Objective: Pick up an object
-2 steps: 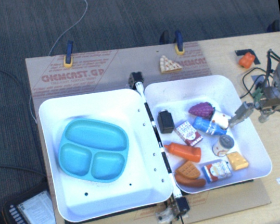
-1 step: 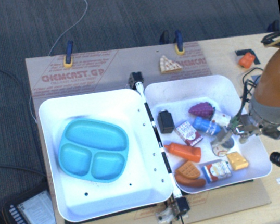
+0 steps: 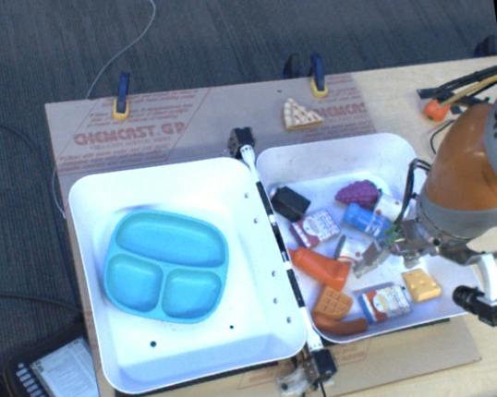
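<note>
The right bin (image 3: 390, 144) holds several toy foods. Among them are a black block (image 3: 289, 202), purple grapes (image 3: 357, 192), a blue can (image 3: 359, 219), a pink-and-white packet (image 3: 317, 227), an orange carrot (image 3: 320, 267), a waffle (image 3: 331, 303), a brown sausage (image 3: 341, 326), a labelled carton (image 3: 384, 302) and a tan cracker (image 3: 421, 284). My gripper (image 3: 376, 252) is low in the middle of this bin, just below the blue can and right of the carrot. It sits over a pale item that I cannot make out.
The left bin (image 3: 123, 353) carries a blue three-compartment tray (image 3: 165, 264). A sandwich wedge (image 3: 301, 114) lies on the board behind the right bin. Orange-handled tools (image 3: 444, 101) lie at the far right, and blue clamps (image 3: 123, 89) hold the board's back edge.
</note>
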Controlling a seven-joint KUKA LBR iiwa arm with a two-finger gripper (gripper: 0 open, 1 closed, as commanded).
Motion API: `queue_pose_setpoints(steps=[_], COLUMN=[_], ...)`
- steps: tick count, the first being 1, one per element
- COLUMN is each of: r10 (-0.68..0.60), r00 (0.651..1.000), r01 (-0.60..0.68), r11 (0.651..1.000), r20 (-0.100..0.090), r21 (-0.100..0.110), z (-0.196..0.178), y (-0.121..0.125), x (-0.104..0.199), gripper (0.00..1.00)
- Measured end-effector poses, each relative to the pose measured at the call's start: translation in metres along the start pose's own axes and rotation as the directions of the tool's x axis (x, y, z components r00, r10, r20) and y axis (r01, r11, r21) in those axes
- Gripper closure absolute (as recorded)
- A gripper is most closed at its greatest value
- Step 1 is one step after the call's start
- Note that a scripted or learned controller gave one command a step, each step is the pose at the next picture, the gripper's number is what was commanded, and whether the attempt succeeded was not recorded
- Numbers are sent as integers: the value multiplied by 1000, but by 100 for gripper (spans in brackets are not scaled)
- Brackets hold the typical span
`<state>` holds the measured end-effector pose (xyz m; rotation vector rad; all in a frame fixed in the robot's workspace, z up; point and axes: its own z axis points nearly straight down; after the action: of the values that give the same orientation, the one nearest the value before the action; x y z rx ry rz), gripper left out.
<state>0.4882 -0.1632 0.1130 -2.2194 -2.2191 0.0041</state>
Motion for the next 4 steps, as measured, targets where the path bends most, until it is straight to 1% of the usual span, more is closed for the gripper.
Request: queue_pose_setpoints(steps=[1, 2, 3, 4], r10=[3, 2, 2, 2], r00=[1000, 1000, 1000, 1000], r01=[-3, -2, -2, -2], r11=[1000, 1000, 1000, 1000], r20=[6, 3, 3, 2], r21=[-9, -10, -8, -4], z=[27, 18, 19, 12], y=[-2, 0, -1, -1], x=[55, 56, 56, 56], gripper=[0, 100, 0, 100])
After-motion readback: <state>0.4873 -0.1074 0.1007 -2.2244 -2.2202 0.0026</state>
